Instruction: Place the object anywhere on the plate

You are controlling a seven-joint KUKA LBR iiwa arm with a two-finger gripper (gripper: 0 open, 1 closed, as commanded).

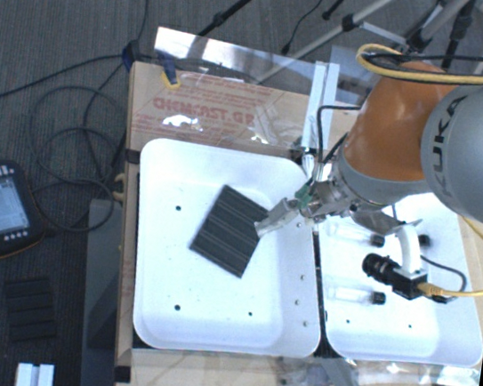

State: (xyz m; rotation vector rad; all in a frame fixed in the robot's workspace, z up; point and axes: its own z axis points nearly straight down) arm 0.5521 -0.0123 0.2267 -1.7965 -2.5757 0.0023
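The hand (pixel 285 214) sits near the frame's centre, above the seam between the two bins; I cannot tell how it is set or whether it carries anything; its tip lies just beside the dark ribbed plate (pixel 229 230), which rests flat in the left bin (pixel 161 248); no separate object can be made out on the plate, so placement looks unfinished; the arm (pixel 431 126) hides much of the right bin (pixel 436 334).

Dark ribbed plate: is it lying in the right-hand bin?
No. The dark ribbed plate lies tilted on the floor of the left bin, left of the pincer.
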